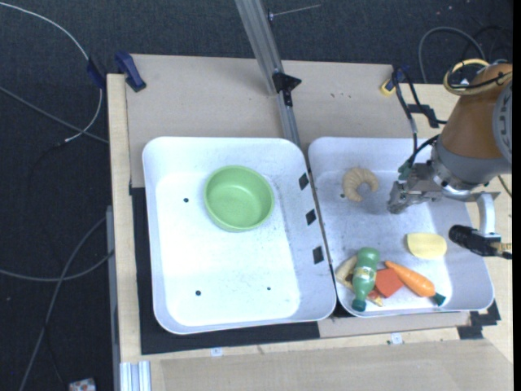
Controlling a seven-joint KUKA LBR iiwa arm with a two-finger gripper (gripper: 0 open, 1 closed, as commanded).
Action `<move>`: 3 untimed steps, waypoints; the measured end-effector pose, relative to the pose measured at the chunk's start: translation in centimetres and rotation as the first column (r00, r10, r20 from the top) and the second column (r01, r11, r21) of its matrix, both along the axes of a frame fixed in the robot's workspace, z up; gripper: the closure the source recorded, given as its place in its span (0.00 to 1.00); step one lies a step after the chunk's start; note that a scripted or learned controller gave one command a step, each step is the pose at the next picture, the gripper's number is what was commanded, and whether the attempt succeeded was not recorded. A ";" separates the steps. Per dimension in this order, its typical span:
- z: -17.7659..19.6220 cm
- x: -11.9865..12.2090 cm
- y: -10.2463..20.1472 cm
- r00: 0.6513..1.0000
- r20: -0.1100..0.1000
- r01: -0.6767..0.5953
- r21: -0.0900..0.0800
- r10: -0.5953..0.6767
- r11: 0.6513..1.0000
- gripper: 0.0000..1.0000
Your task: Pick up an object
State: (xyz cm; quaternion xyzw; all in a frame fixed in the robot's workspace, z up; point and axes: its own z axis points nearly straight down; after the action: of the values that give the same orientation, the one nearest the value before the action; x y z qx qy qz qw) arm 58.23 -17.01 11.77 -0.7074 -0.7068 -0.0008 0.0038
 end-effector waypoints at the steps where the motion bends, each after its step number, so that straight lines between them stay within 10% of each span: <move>1: 6.7 0.2 -0.3 1.000 0.014 -0.001 -0.007 0.002 1.000 1.00; 3: 15.7 0.5 -0.3 1.000 0.014 -0.003 -0.008 0.003 1.000 1.00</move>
State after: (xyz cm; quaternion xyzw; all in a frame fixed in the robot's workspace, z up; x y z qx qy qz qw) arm 58.78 -17.30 27.50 -0.7063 -0.7079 -0.0029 -0.0041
